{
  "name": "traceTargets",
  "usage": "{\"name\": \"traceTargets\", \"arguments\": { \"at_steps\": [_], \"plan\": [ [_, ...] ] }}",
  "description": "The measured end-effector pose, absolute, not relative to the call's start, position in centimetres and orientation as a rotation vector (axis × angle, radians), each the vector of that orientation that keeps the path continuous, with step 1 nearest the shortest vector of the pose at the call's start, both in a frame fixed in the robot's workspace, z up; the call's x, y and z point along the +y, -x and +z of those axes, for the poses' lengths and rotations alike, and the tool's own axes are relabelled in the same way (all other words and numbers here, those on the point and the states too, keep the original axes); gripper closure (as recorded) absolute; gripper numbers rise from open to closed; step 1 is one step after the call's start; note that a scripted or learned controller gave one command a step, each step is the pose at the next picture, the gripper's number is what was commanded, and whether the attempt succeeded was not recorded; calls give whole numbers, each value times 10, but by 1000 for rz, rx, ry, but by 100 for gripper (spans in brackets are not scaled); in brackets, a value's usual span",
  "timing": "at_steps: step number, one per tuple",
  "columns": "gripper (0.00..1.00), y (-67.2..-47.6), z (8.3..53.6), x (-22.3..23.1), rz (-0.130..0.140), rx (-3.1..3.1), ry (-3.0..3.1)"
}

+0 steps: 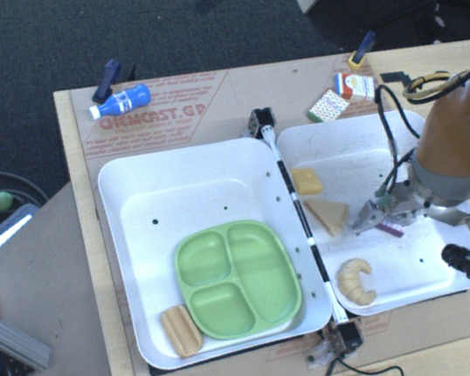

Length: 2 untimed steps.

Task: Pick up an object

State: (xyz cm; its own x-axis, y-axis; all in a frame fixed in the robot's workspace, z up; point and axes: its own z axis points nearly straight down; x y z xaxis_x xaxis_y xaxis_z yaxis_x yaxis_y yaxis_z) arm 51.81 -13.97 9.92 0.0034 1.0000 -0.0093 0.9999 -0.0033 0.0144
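Camera view: wooden bench (94, 249), dark carpet (11, 59).

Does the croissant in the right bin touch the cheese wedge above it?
Apart. The camera view shows bare white bin floor between the croissant and the cheese wedge; the croissant lies near the front wall of the right bin.

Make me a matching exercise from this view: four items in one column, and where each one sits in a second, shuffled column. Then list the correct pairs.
Items:
1. green divided tray
2. croissant
3. blue and white bottle
4. wafer-like tan block

Places:
A. on the bench behind the left bin
B. near front corner of the left bin, beside the tray
C. middle of the left bin
D. front of the right bin

Pairs: 1-C, 2-D, 3-A, 4-B
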Motion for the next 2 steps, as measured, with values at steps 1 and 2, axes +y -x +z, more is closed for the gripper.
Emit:
{"name": "traceTargets", "arguments": {
  "at_steps": [1, 2],
  "plan": [
    [0, -517, 137, -175, 0, 2219, -2221],
    [0, -534, 88, -156, 4, 2215, -2216]
  ]
}}
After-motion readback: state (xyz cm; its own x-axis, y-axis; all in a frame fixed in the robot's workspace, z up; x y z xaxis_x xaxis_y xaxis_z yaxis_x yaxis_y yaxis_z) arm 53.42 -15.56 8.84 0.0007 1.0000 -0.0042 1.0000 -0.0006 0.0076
